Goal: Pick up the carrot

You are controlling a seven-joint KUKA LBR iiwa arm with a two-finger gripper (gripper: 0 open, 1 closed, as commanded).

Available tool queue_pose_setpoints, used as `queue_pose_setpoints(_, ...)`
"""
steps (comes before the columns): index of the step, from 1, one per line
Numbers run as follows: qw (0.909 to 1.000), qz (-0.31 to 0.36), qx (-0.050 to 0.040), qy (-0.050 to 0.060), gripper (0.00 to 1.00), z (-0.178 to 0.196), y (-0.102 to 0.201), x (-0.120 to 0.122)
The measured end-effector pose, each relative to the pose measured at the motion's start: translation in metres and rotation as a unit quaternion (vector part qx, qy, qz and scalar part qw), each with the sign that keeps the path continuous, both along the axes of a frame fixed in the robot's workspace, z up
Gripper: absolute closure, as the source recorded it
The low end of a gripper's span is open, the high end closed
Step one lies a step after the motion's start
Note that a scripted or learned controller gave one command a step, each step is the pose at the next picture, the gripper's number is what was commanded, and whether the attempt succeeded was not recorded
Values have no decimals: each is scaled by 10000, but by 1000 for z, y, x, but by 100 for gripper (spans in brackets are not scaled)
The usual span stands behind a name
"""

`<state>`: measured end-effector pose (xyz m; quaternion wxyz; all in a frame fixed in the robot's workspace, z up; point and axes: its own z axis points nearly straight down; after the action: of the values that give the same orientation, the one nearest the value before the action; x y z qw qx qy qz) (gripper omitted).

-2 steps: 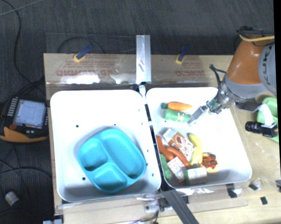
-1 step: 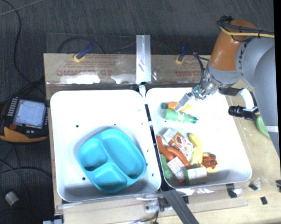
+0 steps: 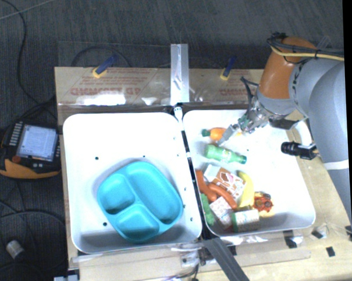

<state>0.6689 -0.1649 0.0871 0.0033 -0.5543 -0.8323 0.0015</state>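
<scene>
The carrot [image 3: 215, 133] is a short orange piece with a green top, lying at the back left of the right bin [image 3: 288, 178]. My gripper [image 3: 228, 135] reaches down from the right, and its tip sits right against the carrot's right end. I cannot make out from this angle whether it has hold of the carrot. The arm's orange band [image 3: 276, 74] is above the bin's back right corner.
A green bottle [image 3: 225, 154] lies just in front of the carrot. Further forward sits a pile: a white carton [image 3: 224, 178], a banana [image 3: 247, 189], orange sausages [image 3: 210, 192], a can [image 3: 244, 219]. The left bin [image 3: 83, 147] holds a blue divided plate [image 3: 141, 199].
</scene>
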Motion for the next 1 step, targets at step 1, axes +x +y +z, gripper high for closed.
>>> queue_pose_setpoints(1,9985,542,-15,-21,0,58,46,0)
